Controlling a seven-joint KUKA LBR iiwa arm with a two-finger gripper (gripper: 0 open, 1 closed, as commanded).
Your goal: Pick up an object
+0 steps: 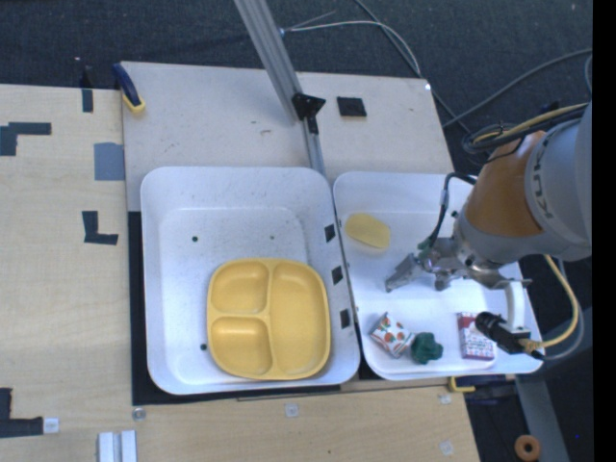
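Note:
The right bin (404,192) holds a flat yellow piece (368,230) at its upper left, a small white and red packet (389,335) and a dark green object (426,348) near its front edge, and a red and white packet (474,337) at the front right. My gripper (412,271) hangs over the middle of this bin, with grey fingers (401,276) pointing left and spread apart. Nothing sits between them. It is below and right of the yellow piece and above the white and red packet.
The left bin (173,195) holds a yellow divided plate (269,318). A grey metal post (274,41) slants down to the gap between the bins. Cables run along the right side by the arm (525,200).

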